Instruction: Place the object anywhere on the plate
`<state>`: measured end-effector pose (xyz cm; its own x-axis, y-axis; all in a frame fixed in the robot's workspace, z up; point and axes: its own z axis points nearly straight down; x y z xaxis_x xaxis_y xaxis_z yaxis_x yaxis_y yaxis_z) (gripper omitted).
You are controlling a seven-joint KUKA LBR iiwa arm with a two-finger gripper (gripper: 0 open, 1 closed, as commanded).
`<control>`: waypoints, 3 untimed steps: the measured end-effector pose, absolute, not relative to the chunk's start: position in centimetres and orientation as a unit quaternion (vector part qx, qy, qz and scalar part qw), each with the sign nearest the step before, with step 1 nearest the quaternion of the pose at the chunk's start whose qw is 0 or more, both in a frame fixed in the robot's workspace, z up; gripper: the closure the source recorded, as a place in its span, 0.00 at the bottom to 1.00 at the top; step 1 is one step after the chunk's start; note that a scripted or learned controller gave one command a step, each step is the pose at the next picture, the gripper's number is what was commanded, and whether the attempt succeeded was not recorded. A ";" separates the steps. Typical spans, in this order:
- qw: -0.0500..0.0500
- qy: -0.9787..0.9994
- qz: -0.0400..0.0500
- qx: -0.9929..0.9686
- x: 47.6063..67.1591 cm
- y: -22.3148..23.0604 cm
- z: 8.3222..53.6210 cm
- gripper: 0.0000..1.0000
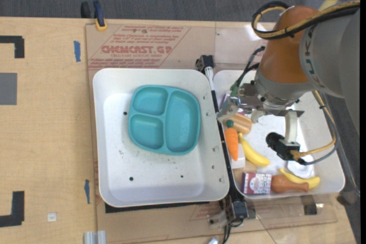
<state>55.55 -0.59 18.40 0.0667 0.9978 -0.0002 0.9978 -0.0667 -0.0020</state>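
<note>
We see the grey arm (320, 48) entering from the upper right, its orange-banded wrist bent downward, the gripper (240, 108) at centre right.

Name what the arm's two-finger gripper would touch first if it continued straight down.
Probably the tan hot-dog toy in the right white bin, above the orange carrot toy; depth is unclear from the slanted view.

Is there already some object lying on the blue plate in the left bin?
No, the blue plate shows bare compartments, while the carrot and the banana lie in the right bin.
</note>
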 end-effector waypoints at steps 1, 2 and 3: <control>0.001 -0.683 0.001 -0.730 55.5 -0.6 18.4 0.00; 0.001 -0.683 0.001 -0.730 55.5 -0.6 18.4 0.00; 0.001 -0.683 0.001 -0.730 55.5 -0.6 18.4 0.00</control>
<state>55.55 -0.60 18.41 0.0667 0.9978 -0.0002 0.9978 -0.0667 -0.0020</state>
